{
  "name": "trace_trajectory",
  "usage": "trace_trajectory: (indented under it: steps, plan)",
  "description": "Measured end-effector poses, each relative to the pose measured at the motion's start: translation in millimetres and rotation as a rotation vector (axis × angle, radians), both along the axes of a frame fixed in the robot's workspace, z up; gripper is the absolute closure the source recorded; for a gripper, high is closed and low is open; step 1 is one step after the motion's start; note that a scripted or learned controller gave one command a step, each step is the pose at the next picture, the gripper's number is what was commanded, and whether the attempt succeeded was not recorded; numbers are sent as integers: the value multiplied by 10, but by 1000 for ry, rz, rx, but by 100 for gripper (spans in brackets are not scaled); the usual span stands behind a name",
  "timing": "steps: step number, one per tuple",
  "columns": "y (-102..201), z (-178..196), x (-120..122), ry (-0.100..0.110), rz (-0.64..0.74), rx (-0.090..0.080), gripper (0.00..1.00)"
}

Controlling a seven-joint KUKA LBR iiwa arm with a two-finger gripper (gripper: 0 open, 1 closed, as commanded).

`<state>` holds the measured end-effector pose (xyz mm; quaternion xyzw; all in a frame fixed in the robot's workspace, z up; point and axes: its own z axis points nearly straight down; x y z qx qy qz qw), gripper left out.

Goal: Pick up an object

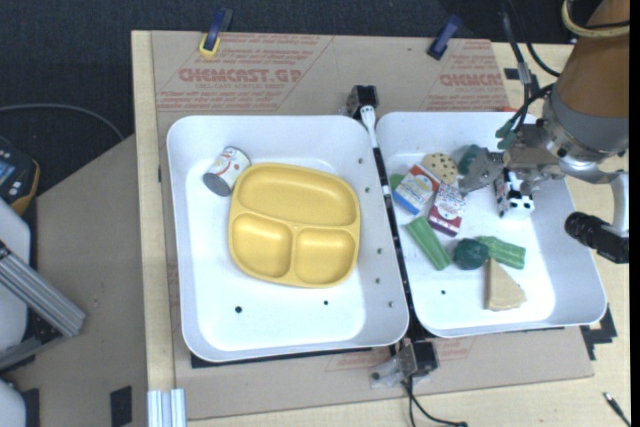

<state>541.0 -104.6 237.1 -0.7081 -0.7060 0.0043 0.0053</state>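
Note:
The right bin (560, 300) holds several small toy foods: a speckled cookie (435, 165), a blue and white carton (411, 192), a red and white packet (447, 208), a green stick (429, 244), a dark green round piece (470, 254), a light green piece (505, 253) and a tan wedge (505, 291). My gripper (500, 181) hangs low over the bin's upper right part. A small black-and-white piece (517, 202) sits right at its tip, and I cannot tell whether that piece is held. A dark green item (468, 156) lies just left of the gripper.
The left bin (190, 245) carries a yellow divided plate (295, 223) and a small tipped can (225, 171) at its upper left. A black divider strip (385, 205) runs between the bins. Clamps (212, 33) hold the board at the back.

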Motion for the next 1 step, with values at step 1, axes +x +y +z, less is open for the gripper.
trace_trajectory:
  steps: [1]
  plan:
    - [1,67,24,-13,3,-1,0]
